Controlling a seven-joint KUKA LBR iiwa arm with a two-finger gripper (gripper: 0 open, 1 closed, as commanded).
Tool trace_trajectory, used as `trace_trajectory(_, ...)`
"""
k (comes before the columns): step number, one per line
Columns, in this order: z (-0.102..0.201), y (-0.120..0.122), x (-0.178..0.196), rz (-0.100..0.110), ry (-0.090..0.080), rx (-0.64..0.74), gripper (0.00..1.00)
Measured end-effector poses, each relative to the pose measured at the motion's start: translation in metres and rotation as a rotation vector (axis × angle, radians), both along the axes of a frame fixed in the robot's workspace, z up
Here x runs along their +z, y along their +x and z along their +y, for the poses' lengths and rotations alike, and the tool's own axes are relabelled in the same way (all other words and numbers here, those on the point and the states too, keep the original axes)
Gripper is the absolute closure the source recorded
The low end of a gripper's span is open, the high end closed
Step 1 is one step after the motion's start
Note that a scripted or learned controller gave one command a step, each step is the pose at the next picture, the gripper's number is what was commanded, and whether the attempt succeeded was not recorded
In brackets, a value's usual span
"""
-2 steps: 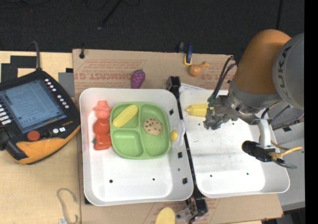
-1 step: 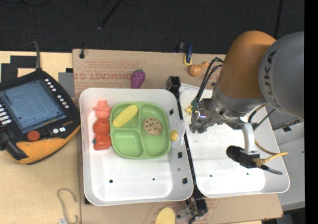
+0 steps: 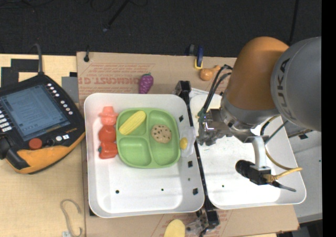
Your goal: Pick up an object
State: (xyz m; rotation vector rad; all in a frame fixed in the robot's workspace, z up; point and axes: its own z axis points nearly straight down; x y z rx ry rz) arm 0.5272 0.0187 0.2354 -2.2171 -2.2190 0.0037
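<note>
My arm [image 3: 273, 86] is over the right bin [image 3: 252, 191]. Left bin [image 3: 136, 188] holds a green divided plate [image 3: 148, 138] with a corn cob [image 3: 131, 121] and a cookie [image 3: 161, 133]; red and pink toys [image 3: 107, 133] sit just left of it.

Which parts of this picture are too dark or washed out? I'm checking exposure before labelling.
Camera view: the white left bin is bright yet keeps detail; the green divided plate and yellow corn cob read clearly; the black cloth behind is nearly featureless; the arm shades the white right bin.
</note>
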Motion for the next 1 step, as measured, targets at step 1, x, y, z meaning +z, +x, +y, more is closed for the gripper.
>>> trace_trajectory(1,-0.0012,0.0000,-0.0002,0.000,-0.001,-0.003,1.00)
